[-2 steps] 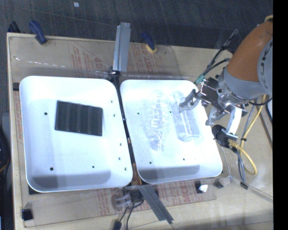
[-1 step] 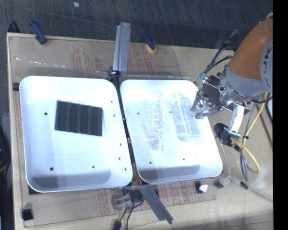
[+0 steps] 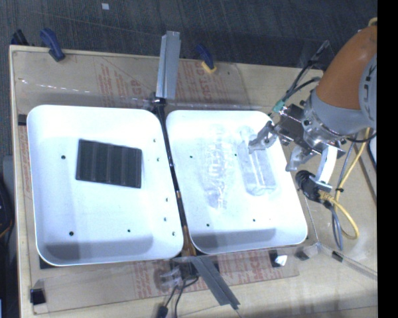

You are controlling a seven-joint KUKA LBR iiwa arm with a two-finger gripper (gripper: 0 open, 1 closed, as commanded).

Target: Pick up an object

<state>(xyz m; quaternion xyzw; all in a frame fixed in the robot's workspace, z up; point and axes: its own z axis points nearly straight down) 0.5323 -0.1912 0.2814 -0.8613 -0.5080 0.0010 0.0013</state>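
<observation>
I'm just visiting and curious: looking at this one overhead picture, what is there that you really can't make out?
- Gripper, camera view: too small and pale against the white right bin to tell whether it grips anything.
- Clear plastic objects in that bin: see-through and washed out, so their shapes and number are unclear.
- Dark ribbed rectangular slab in the left bin: its material is unclear.
- Grey and orange arm: cut off by the right edge.

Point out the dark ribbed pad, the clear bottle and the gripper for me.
dark ribbed pad (image 3: 109, 163), camera view, its centre.
clear bottle (image 3: 258, 172), camera view, mid-body.
gripper (image 3: 263, 138), camera view, at its fingertips.
</observation>
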